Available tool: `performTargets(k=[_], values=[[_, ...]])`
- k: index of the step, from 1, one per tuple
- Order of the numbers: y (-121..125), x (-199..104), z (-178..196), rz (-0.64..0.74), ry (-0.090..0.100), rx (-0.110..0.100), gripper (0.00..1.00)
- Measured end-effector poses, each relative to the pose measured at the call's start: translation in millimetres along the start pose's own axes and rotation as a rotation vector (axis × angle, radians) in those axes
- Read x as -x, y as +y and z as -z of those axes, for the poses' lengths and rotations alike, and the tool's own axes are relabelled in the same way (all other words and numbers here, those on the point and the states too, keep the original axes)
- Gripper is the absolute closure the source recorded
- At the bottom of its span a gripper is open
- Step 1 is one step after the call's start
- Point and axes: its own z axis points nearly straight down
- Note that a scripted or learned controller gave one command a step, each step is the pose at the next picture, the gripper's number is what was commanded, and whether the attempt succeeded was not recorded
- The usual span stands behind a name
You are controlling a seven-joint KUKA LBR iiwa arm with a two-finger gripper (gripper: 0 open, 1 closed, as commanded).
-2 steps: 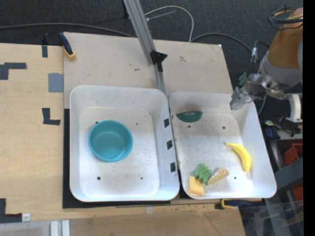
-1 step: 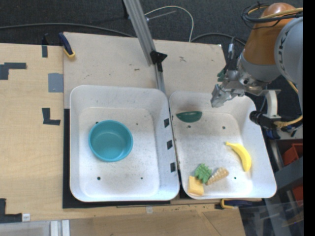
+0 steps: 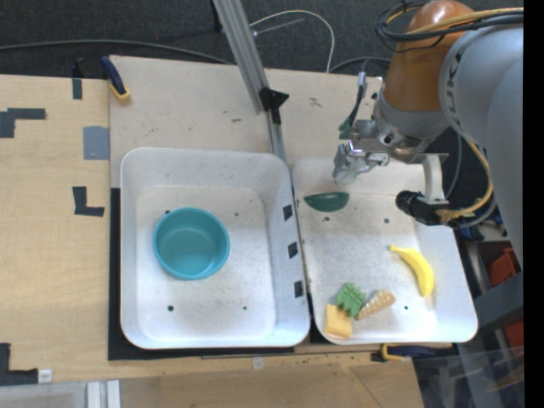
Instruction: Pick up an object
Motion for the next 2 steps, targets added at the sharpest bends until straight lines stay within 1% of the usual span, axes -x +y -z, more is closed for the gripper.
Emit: performTargets(k=[2], values=[[12,-101,12,0.0,0.0,0.001,1.0]])
